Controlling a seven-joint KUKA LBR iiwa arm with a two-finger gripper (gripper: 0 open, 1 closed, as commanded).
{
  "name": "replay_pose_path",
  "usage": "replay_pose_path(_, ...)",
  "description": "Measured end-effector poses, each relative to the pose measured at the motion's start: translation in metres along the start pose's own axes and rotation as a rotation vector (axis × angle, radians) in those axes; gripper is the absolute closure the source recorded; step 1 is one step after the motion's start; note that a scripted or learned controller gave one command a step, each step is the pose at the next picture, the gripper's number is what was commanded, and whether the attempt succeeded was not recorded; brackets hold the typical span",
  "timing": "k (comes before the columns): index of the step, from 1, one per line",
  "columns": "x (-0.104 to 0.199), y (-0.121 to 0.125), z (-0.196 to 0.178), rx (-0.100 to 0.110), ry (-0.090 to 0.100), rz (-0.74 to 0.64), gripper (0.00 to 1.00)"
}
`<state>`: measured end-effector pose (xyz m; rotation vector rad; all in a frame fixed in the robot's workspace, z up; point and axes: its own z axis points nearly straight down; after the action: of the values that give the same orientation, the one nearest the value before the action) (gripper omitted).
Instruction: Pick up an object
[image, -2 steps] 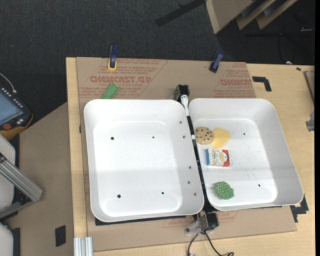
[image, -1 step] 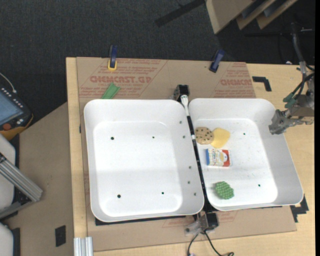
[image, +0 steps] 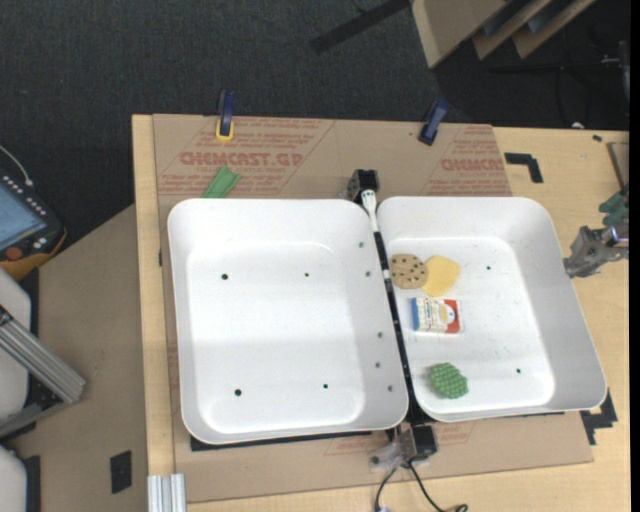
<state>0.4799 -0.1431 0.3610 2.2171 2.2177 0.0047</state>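
Note:
Four small objects lie in the right bin (image: 520, 230), all near its left wall. A round brown cookie (image: 405, 269) touches a yellow chip-shaped piece (image: 441, 275). Below them lies a small white carton with red and blue print (image: 436, 316). A green knobbly ball (image: 448, 380) sits near the bin's front. My gripper (image: 592, 250) shows as a grey shape at the right bin's right rim, well apart from every object and with nothing visibly in it.
The left bin (image: 270, 310) lies beside the right one, a black divider strip (image: 385, 290) between them. Both rest on a cardboard sheet (image: 300, 150) held by two clamps (image: 226, 118) at the back. A green tag (image: 220, 182) lies on the cardboard.

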Motion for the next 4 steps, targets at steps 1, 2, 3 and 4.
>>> replay_pose_path(1, 0.075, 0.0, 0.035, 0.011, 0.005, -0.008, 1.0)
replay_pose_path(2, 0.126, 0.0, 0.027, 0.004, 0.003, -0.006, 1.0)
replay_pose_path(3, 0.177, 0.0, -0.007, 0.001, 0.004, -0.007, 1.0)
replay_pose_path(4, 0.149, -0.002, 0.069, 0.016, 0.001, 0.004, 1.0)
